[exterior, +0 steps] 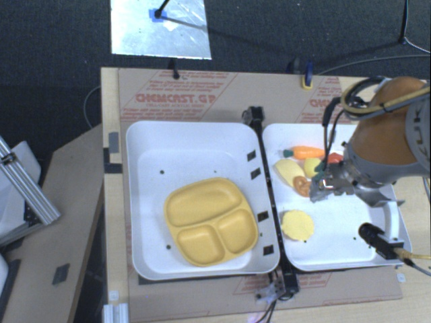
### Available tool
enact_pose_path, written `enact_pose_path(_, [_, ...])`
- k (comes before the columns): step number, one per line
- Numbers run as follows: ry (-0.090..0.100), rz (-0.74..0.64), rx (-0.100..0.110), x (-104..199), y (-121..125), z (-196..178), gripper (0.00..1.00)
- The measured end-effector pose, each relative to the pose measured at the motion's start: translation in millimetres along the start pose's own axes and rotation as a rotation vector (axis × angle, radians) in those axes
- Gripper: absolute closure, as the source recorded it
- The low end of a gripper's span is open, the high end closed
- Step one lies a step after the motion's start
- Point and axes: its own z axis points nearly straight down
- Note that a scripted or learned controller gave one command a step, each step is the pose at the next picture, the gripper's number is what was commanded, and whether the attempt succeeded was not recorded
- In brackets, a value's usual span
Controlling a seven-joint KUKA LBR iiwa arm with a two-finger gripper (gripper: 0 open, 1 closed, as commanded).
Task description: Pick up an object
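The right bin [337,247] holds a cluster of toy foods at its far left. Among them are an orange carrot [308,152], a pale yellow piece [288,171], an orange-red slice [302,188] and a small red piece [334,158]. A flat yellow disc [297,225] lies apart, nearer the front. My gripper [321,184] is low in the right bin, right beside the orange-red slice and the cluster. The arm's body hides whatever lies under it.
In the left bin [148,147] a yellow three-compartment plate [211,221] rests near the front. A black divider [266,180] runs between the two bins. A grey metal sheet [159,19] lies beyond the bench.
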Motion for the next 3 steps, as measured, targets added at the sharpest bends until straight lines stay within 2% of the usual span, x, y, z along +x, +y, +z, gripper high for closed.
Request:
enact_pose_path(2, [0.001, -0.002, 0.0, 121.9, 0.4, -17.0, 1.0])
enact_pose_path(3, [0.001, -0.001, 0.0, 171.5, 10.5, -30.4, 1.0])
